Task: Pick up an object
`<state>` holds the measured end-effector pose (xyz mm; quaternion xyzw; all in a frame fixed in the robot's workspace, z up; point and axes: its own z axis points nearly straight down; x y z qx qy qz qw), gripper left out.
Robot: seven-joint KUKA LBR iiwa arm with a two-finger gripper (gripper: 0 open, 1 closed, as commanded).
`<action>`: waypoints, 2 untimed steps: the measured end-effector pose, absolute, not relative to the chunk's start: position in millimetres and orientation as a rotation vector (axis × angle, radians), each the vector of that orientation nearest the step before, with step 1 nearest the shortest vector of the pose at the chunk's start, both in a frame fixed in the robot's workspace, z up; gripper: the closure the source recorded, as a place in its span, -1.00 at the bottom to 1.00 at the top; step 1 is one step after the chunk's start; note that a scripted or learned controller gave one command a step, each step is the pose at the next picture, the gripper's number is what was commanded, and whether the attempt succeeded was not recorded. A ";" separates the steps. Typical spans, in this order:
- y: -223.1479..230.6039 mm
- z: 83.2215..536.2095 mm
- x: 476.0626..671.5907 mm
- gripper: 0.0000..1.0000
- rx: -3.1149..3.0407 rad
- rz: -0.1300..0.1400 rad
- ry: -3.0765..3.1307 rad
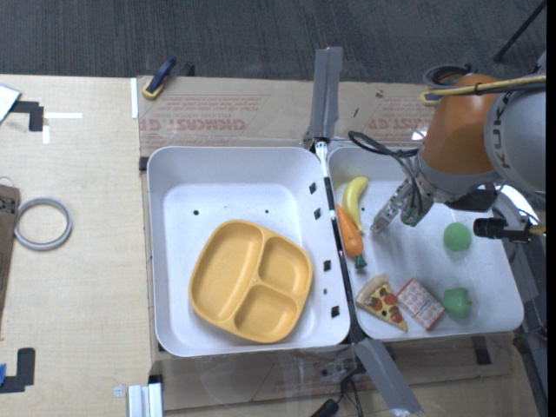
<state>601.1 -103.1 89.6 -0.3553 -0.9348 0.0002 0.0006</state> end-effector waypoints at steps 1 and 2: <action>-78.5 189.3 653.8 1.00 -1.353 0.003 -2.835; -110.0 89.4 634.4 1.00 -1.924 0.004 -2.481</action>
